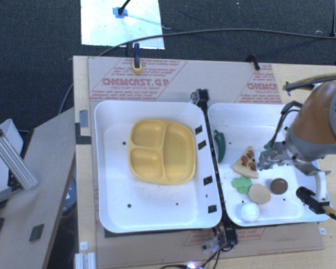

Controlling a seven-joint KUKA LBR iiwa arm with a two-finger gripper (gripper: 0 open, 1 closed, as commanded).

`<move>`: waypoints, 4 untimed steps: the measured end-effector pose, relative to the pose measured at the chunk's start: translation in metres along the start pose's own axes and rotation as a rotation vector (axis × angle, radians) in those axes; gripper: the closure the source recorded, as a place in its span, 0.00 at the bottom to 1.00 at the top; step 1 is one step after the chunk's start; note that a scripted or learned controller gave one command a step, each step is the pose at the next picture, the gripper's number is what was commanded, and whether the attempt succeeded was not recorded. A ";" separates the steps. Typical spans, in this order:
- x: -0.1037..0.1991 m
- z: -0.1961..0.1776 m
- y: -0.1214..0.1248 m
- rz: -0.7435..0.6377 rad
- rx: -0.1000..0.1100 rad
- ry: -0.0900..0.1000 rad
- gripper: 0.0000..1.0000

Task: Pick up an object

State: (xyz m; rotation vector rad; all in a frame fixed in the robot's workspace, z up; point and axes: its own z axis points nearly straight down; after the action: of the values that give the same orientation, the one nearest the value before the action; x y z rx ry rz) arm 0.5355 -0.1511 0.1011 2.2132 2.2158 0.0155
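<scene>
Right bin point(235, 116) holds small toy foods. Pizza slice point(246, 162) lies left of tool point(267, 160), just beside it; tool state: cannot tell. Slice judged light, stiff, flat; grip across its edges.

Light is even and bright, from overhead, w/ soft shadows only. The two white bins point(157, 217) run near blown-out, so their floors show little texture; the pale sheet point(120, 15) on the dark carpet glares too. The arm point(319, 122) throws a faint shadow (barely darker than the bin floor). Focus is fair at centre, softer at the edges; slight graininess overall.
</scene>
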 end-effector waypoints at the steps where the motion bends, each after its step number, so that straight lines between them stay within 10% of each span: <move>1: -0.008 -0.060 -0.001 -0.002 0.008 -0.002 1.00; 2: -0.008 -0.102 0.001 -0.003 0.008 -0.002 1.00; 4: 0.093 -0.099 0.019 -0.008 0.011 0.001 1.00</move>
State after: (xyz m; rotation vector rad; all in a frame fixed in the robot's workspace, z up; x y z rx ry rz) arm 0.5529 -0.0584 0.2008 2.2104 2.2310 0.0040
